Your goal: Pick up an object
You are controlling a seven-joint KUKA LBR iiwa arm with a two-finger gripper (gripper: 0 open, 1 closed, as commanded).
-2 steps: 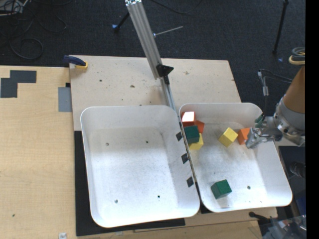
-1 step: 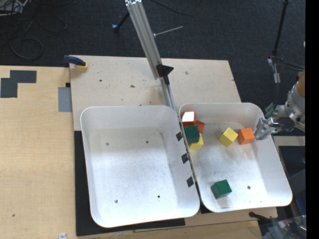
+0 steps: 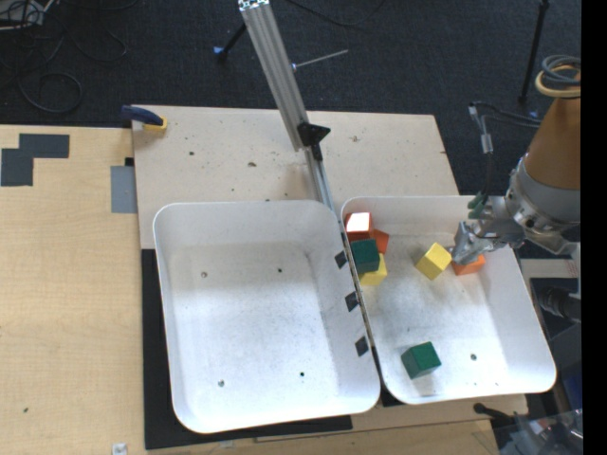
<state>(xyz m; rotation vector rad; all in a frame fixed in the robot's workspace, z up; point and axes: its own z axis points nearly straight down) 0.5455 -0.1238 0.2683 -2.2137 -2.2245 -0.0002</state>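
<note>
1. Nearest me, a green block (image 3: 420, 358) sits alone low in the right bin (image 3: 531, 349), with bare floor on every side and well apart from my tool (image 3: 467, 251).
2. Further up, the tool hangs over the right bin's upper half, close to the far-right wall. I judge the orange block (image 3: 470, 264) to be the target: it lies right at the fingertips, just on their near-right side, partly hidden by them. I cannot tell whether the tool is spread or closed, nor whether it grips anything.
3. Just left of the tool sits a yellow block (image 3: 433, 260), tilted, near but not clearly touching the orange one. My guess is that it could get nudged on a descent.
4. Against the dividing wall is a tight cluster: a green cube (image 3: 364, 252) with a yellow piece (image 3: 374, 272) beside it and an orange-and-white block (image 3: 360, 224) behind. Crowded, so poor room there.
5. Room to move lies mostly toward the bin's near middle; the right wall is close to the orange block.
6. Farthest, the wooden surface (image 3: 218, 159) carries a slanted metal rail (image 3: 280, 74).
</note>
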